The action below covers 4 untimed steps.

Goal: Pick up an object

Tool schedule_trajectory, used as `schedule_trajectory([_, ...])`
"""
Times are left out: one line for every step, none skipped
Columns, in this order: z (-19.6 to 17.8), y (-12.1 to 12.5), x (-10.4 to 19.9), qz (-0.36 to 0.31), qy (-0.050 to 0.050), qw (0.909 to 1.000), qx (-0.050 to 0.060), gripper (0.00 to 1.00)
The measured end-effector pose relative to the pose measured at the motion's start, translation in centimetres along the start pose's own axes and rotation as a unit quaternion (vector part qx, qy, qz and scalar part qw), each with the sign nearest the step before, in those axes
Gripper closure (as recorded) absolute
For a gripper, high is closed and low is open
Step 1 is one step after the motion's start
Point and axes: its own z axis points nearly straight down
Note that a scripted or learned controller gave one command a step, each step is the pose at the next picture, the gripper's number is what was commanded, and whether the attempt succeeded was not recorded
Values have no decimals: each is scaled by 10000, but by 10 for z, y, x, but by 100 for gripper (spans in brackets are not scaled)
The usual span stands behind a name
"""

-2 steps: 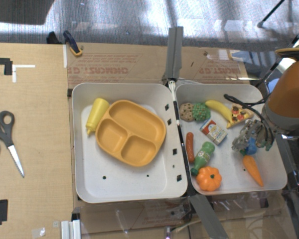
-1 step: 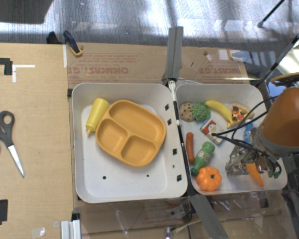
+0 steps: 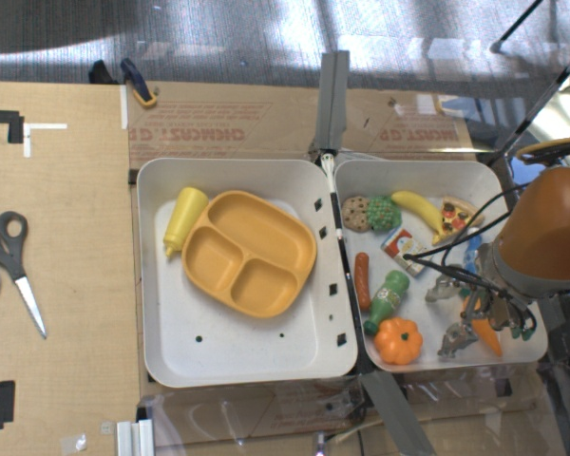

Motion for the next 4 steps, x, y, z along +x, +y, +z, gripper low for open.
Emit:
schedule_trajectory([-1,23,-69,1149,-17,9934,3,0])
schedule_trajectory([-3,31,-141,2174,-30,9761,7,0])
schedule_trajectory([-1,-3,-72,2252,-10,9743,6,0])
schedule_trajectory([0,-25,-24,3073,-2,9516,2,0])
